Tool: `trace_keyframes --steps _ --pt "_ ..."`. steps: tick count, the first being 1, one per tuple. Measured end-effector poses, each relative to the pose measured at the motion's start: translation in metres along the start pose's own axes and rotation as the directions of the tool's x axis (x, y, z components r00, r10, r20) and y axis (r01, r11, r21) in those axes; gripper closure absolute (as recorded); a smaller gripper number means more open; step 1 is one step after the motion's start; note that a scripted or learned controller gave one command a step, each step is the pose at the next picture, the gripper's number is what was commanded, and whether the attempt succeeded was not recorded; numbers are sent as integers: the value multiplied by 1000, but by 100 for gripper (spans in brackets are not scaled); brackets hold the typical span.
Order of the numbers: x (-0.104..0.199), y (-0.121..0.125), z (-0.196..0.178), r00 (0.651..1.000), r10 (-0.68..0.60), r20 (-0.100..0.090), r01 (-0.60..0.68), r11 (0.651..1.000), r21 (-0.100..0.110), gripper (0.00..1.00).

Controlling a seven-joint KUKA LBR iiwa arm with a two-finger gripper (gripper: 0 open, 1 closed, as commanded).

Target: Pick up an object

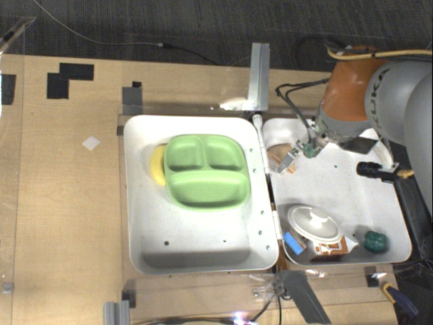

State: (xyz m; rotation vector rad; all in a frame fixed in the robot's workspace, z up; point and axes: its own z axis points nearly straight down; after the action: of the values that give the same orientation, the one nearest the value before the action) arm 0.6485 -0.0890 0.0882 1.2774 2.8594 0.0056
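Observation:
My gripper (295, 158) hangs over the far left part of the right bin (352, 188), below the orange band of the arm (348, 93). It is right beside a brownish object (277, 156) that lies against the bin's left wall. In the bin's near part lie a white domed lid (314, 223), a small blue piece (293, 244), a brown and white box (331, 248) and a dark green lump (375, 241).
The left bin (196, 242) holds a green divided plate (205, 170) with a yellow object (157, 166) poking out from under its left side. A metal post (259, 76) stands behind the wall between the bins. Black cables (291, 93) trail near the arm.

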Motion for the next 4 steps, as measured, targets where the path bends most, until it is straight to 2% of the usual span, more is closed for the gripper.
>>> trace_keyframes --steps 1,2,3,4 --pt "8 15 -100 999 46 0 -46 999 0 0" --pt "-3 1 0 999 -32 0 32 999 0 0" --pt "0 1 -50 984 175 -1 -175 984 1 0" --pt "8 -13 0 990 138 -1 -138 990 1 0"
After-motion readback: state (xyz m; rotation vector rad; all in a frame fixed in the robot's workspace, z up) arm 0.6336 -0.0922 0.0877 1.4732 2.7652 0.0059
